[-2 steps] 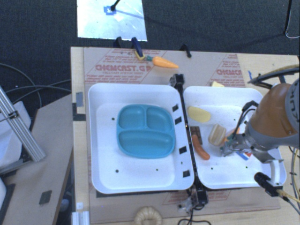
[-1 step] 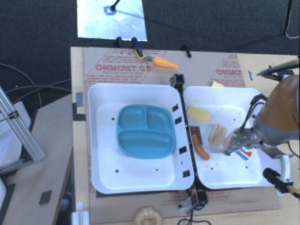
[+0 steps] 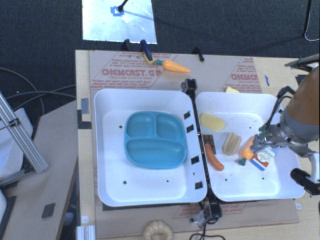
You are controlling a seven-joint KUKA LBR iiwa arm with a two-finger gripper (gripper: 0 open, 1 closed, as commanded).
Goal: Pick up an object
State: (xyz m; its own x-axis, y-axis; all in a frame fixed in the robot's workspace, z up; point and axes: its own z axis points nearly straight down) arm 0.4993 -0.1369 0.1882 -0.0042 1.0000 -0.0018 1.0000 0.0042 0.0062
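Bins: two shallow white bins are counted side by side at mid frame, the left bin point(image 3: 107, 134) and the right bin point(image 3: 250, 184), joined along a dark central seam.
Left bin contents: one blue divided plate point(image 3: 155, 139) with three compartments is seen lying flat near the bin's middle.
Bench top, upper middle: one toy carrot point(image 3: 173, 67) is found outside the bins, above the left bin, beside a blue-handled item that is hard to identify.
Lower edge: one pale ring-shaped object point(image 3: 158, 230) is cut off by the bottom of the frame.
Right bin contents: one yellow oval piece point(image 3: 212, 122), one tan ridged piece point(image 3: 231, 143) and one orange sausage-like piece point(image 3: 214, 161) are counted in its left half; one orange item point(image 3: 247, 151) and one red, white and blue packet point(image 3: 261, 159) lie right of centre, just beside each other.
Gripper: the gripper point(image 3: 260, 143) is positioned above the orange item and packet; whether its tips are apart or together cannot be told, as they are blurred against the clutter.
Arm: the grey arm point(image 3: 305, 111) is cut off at the right edge.
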